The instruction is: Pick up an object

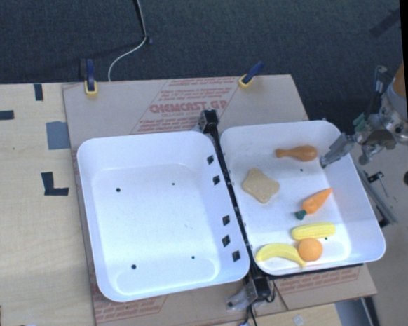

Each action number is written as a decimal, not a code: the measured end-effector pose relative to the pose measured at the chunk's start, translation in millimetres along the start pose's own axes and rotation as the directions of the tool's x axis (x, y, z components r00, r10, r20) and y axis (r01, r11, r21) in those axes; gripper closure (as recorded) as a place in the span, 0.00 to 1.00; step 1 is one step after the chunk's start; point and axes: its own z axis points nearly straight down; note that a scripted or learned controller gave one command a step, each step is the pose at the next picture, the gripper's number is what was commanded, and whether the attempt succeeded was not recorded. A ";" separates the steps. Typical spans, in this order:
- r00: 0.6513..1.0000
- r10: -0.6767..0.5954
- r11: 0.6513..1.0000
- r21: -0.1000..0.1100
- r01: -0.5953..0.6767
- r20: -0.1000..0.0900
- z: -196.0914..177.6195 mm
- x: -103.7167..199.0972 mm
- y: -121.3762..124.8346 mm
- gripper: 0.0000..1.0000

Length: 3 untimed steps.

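In the camera view, two white bins sit side by side on a cardboard sheet in the middle of the frame. The left bin point(151, 212) has a bare floor. The right bin point(346, 183) holds all the toy food, so any pick has to happen there.

The gripper point(345, 148) hangs at the right edge of the frame, over the upper right rim of the right bin. One grey finger point(333, 152) slants down and left toward the drumstick point(296, 153); whether the fingers are spread or pressed together cannot be told from this angle. Nothing shows between them, so it likely holds nothing and the pick is not yet made.

The drumstick lies nearest the gripper, in the upper part of the bin, just left of the finger. The bread slice point(261, 186) rests near the bin's centre, with clear floor all round it. The carrot point(317, 200) lies to the right of the bread, near the right wall. Toward the lower edge, the corn cob point(313, 232), the orange point(310, 249) and the banana point(278, 253) crowd together, touching or nearly so.

The drumstick and the bread look the easiest targets, since open floor surrounds them. The cluster at the bottom gives little room for fingers, and the carrot's closeness to the wall could hinder a descent.
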 end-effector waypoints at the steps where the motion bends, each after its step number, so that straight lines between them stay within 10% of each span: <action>1: 1.000 -0.007 1.000 0.002 0.007 -0.003 26.1 73.7 9.9 0.00; 2: 1.000 -0.006 1.000 0.003 0.006 -0.002 72.8 127.0 46.3 0.00; 3: 1.000 -0.008 1.000 0.003 0.008 -0.003 70.4 207.8 21.5 0.00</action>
